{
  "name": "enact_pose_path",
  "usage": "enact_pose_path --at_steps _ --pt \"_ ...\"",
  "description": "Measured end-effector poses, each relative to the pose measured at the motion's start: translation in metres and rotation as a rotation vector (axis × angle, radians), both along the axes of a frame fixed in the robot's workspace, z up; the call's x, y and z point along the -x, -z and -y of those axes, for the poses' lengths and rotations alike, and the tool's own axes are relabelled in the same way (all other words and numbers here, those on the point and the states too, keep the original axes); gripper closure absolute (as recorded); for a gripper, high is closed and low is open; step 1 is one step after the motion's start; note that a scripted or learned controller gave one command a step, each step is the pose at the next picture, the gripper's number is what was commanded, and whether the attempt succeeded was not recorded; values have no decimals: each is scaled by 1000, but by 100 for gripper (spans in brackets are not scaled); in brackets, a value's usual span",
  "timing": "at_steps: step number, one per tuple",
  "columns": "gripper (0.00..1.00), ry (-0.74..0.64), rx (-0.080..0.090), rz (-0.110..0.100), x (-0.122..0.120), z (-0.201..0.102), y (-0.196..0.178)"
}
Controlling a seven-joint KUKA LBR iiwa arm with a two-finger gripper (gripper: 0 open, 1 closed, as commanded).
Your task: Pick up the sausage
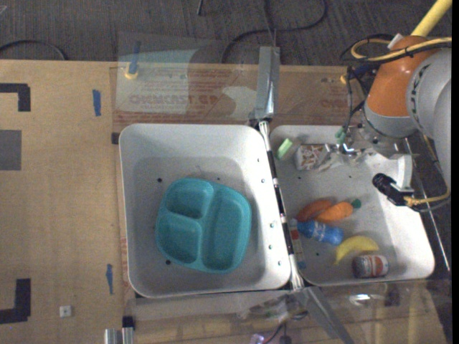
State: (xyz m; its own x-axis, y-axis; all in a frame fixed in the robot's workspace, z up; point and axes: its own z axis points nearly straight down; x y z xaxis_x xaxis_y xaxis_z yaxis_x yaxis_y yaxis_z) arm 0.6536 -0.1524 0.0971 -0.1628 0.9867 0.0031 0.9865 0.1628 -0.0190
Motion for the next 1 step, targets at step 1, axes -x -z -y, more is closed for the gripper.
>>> enact_pose_path --at_steps 1 --pt "0 -29 3 26 47 -34 9"
